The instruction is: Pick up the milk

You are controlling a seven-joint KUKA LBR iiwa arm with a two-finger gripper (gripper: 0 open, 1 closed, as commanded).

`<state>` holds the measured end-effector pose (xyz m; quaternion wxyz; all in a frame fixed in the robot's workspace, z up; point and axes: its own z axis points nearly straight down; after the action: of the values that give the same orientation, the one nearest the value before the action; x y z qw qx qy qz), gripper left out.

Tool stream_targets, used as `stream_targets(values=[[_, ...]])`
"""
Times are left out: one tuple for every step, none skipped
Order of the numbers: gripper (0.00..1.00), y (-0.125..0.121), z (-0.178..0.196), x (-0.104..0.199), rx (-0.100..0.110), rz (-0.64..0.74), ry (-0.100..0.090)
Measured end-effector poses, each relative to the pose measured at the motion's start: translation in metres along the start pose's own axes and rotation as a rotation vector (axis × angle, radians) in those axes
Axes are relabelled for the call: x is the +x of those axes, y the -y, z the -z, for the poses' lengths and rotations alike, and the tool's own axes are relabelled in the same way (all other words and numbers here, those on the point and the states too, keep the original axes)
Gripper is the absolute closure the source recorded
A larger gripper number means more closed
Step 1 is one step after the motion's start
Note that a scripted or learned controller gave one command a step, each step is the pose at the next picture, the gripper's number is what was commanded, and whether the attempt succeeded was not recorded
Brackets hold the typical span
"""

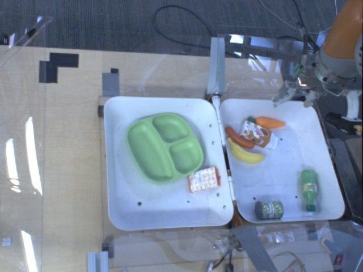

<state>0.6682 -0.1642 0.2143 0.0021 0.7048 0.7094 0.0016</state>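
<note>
step: reach for milk | pincer: above right bin's far rim, grip state can't tell | advice: descend plumb, avoid carrot, sausage, banana

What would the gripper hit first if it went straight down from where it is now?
Likely the far rim of the right bin, or bare floor just inside it. The gripper sits over that far edge; the carrot and milk carton lie nearer the camera, off its line. Depth is uncertain from this single slanted view.
</note>
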Motion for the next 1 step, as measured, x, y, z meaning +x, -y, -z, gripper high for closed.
stream_targets(values=[[0.0, -0.0015, -0.1062, 0.0604, -0.013, 0.015, 0.003]])
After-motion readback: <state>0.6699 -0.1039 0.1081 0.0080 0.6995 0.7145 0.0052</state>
